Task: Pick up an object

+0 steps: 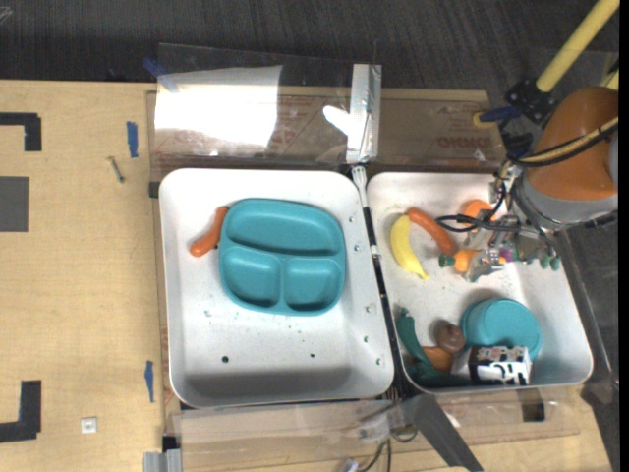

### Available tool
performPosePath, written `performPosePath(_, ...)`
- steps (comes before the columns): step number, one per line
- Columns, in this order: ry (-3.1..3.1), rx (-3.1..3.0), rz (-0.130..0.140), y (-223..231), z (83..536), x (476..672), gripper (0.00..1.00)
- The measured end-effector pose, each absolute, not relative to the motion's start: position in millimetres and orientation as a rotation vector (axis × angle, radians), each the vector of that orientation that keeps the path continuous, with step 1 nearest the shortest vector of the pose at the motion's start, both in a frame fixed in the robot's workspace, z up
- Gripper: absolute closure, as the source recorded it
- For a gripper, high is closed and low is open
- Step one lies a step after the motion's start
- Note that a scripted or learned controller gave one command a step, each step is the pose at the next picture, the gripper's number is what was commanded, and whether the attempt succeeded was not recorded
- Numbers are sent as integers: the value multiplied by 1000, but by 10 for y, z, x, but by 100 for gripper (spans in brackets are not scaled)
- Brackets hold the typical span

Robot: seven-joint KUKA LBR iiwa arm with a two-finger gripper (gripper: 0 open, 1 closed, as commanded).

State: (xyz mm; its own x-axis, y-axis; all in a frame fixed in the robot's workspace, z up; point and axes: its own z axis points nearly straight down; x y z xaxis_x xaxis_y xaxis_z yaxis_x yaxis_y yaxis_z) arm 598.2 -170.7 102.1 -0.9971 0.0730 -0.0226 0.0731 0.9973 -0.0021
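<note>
My gripper [484, 252] hangs low over the upper middle of the right bin [568, 293], below the orange band [582, 146] of the arm. Small orange pieces [460, 260] lie right beside it, and another orange piece [476, 207] sits just above it. A long orange sausage [430, 226] and a yellow banana [405, 247] lie to its left. Wires and the wrist hide what is directly under the gripper.
At the right bin's front are a teal cup [501, 324], a black-and-white item [501, 365], a brown piece [450, 337] and a green piece [411, 347]. The left bin [187, 293] holds a teal divided plate [283, 255] and an orange piece [206, 234].
</note>
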Motion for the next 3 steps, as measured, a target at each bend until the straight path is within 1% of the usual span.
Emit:
performPosePath(1,3098,419,1,-1395,2311,6532,100)
performPosePath(2,3083,577,2,-992,2325,6437,100)
performPosePath(3,3051,736,3,-594,2221,6207,100)
